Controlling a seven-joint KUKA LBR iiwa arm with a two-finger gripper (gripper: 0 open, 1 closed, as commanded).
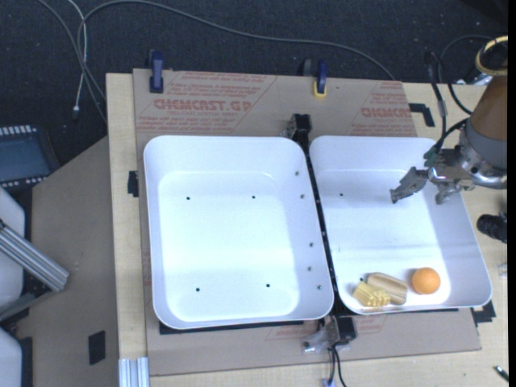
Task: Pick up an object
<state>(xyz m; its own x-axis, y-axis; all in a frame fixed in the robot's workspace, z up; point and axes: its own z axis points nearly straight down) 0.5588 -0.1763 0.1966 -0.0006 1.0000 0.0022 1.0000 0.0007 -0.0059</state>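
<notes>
Two white bins sit side by side — the left bin (234, 232) bare-floored, the right bin (379, 232) open through its middle — the gripper (426, 185), fingers spread and holding nothing, near its far-right rim, and bread roll (387, 283), corn cob (371, 296) and orange ball (426, 280) crowd its near edge.

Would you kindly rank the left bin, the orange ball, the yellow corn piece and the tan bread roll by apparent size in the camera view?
1. Left bin
2. Tan bread roll
3. Yellow corn piece and orange ball: these look alike, so I leave them unranked.
</notes>
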